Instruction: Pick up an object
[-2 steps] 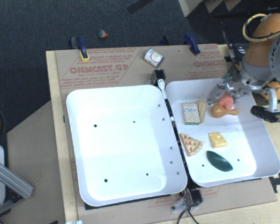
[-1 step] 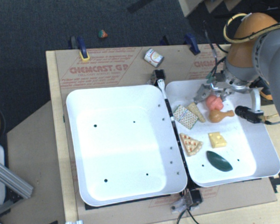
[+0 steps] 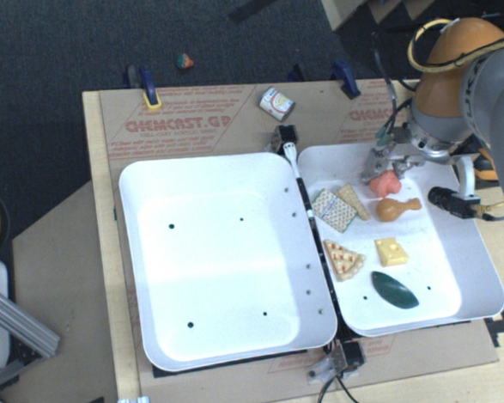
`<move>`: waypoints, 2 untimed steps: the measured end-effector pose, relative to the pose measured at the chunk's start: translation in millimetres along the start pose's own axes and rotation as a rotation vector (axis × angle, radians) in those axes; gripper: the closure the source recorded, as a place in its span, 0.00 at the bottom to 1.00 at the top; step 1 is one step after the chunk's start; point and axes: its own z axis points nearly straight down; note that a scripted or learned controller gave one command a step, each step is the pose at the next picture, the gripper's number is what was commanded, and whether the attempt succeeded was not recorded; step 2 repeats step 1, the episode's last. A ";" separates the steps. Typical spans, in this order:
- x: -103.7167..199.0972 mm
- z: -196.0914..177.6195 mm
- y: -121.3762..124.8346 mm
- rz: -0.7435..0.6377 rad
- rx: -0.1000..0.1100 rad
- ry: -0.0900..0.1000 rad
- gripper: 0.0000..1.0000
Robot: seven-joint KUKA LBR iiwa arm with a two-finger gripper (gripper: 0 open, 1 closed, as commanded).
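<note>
On a cardboard-topped bench, the right bin point(image 3: 463, 259) holds a pink toy point(image 3: 385, 183) at its far edge, directly beneath the gripper point(image 3: 390, 162), whose finger spread cannot be told, a drumstick point(image 3: 396, 208) just nearer.

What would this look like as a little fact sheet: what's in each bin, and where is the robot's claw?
left bin: white, shallow
right bin: holds small toy foods
items: pink lump, drumstick, cheese cube, pizza slice, dark green leaf, patterned square
claw: over the right bin's far end, just above the pink lump
outside bins: small box on the board
</note>
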 end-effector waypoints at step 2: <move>80.2 -96.1 -2.2 -0.006 -0.010 0.002 1.00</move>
